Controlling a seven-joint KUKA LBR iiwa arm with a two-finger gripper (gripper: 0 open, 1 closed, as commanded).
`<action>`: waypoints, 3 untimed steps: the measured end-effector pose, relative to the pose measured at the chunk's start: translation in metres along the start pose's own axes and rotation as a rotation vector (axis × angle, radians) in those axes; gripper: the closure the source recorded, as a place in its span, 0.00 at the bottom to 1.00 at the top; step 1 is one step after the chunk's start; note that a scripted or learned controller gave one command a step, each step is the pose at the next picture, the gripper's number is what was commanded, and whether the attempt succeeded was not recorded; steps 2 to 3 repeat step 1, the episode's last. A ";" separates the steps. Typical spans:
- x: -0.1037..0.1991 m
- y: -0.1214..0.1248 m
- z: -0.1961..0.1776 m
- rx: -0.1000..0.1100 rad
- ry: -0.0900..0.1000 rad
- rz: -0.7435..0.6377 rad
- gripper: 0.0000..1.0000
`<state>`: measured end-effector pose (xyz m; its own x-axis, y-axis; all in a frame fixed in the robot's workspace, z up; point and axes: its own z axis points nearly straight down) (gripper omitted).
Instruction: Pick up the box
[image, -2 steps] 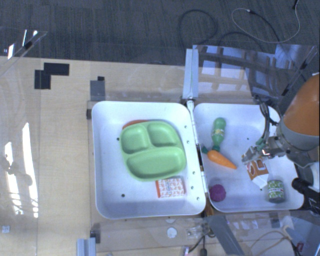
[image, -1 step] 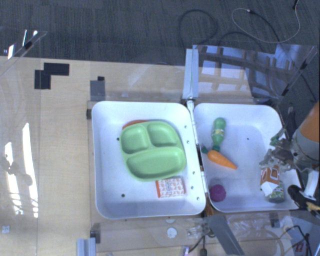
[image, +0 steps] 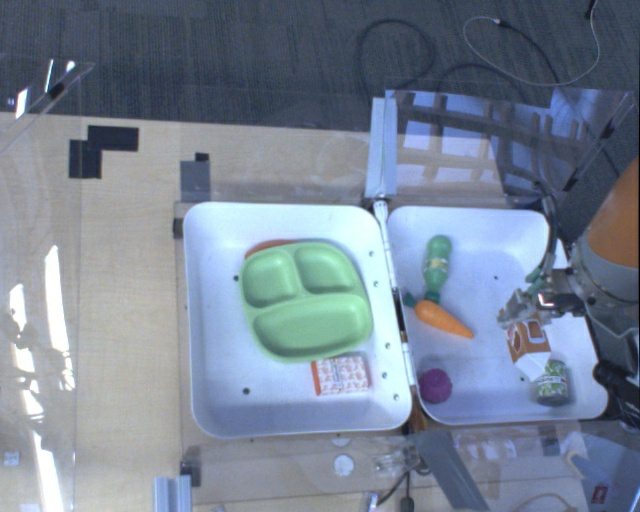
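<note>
One box (image: 342, 375) lay at the green plate's (image: 305, 300) five o'clock; the gripper (image: 522, 310) hovered rightward, finger state indiscernible.

red print on box (image: 342, 374), seemingly too blurred to read

Grey arm (image: 610, 262) with orange band, black cable.

A single fixed camera is mounted above the bench (image: 120, 330) and looks down at a slant. Both white bins are in frame: the left bin (image: 215, 400) sits near centre, the right bin (image: 490, 235) toward the right edge. The far side takes in dark floor (image: 200, 50) with loose cables (image: 480, 60). The arm (image: 610, 240) enters from the right. The standoff appears moderate.
</note>
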<state>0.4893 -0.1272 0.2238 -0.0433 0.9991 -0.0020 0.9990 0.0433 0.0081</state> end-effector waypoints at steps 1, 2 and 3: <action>-0.042 0.016 0.064 0.005 0.001 -0.007 1.00; -0.042 0.016 0.064 0.005 0.001 -0.007 1.00; -0.042 0.016 0.064 0.005 0.001 -0.007 1.00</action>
